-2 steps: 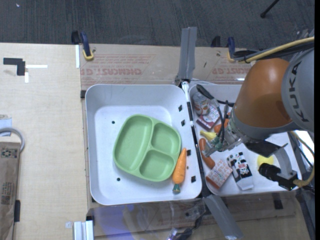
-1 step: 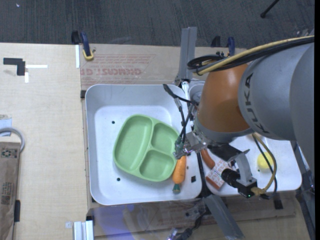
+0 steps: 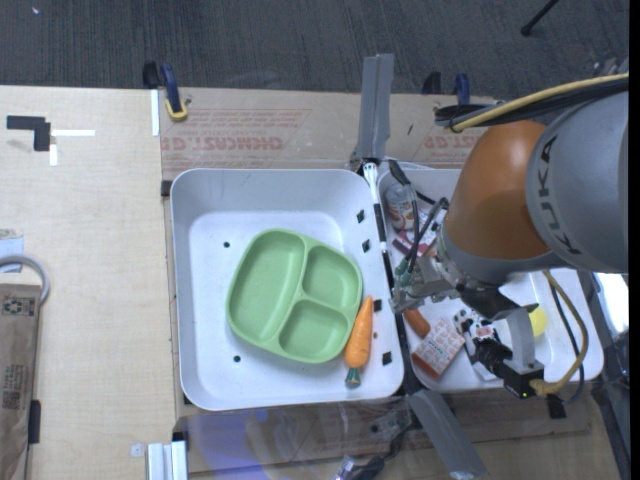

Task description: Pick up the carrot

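Your arm (image 3: 530, 188) fills the right side up close, bent over the right bin (image 3: 585, 363), gripper (image 3: 415, 288) by the divider; can't tell its state. Carrot (image 3: 358, 338) lies just left, in the left bin (image 3: 200, 298), touching the green plate (image 3: 290, 293).

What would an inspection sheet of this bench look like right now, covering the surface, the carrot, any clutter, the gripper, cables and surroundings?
Surface: wooden bench bearing two white bins, left bin and right bin.
Job's things: carrot lying in the left bin, against the right edge of a green divided plate; not grasped.
Clutter: small packets and a can-like item in the right bin, partly hidden by the arm.
Gripper: gripper over the right bin near the divider; finger state unclear.
Cables: yellow hose over the arm.
Surroundings: dark floor, blue clamps.
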Controlling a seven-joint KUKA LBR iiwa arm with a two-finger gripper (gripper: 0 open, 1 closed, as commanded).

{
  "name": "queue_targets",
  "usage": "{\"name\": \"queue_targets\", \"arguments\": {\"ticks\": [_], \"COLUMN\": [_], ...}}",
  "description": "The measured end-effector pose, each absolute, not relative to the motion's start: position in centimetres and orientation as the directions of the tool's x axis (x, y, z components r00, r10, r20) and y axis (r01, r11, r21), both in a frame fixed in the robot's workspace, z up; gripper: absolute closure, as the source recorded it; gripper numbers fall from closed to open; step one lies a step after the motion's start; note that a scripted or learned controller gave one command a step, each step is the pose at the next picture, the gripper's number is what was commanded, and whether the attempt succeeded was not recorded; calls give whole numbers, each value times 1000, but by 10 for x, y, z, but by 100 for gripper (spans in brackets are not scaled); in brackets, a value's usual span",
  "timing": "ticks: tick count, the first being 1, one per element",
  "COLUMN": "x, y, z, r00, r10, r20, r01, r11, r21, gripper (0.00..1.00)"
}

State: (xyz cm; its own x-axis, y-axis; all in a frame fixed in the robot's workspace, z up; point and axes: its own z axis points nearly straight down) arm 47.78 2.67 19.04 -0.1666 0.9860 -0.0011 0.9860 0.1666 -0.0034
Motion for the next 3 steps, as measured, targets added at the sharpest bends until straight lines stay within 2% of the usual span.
{"name": "queue_targets", "arguments": {"ticks": [1, 2, 3], "x": [477, 477, 476], "y": [68, 116, 114], "z": [190, 109, 117], "r00": [242, 243, 244], "r10": [970, 970, 970], "r20": [-4, 0, -3], "r01": [970, 970, 970], "r11": [-242, -243, -244], "r21": [-4, -3, -7], "gripper": [100, 100, 100]}}
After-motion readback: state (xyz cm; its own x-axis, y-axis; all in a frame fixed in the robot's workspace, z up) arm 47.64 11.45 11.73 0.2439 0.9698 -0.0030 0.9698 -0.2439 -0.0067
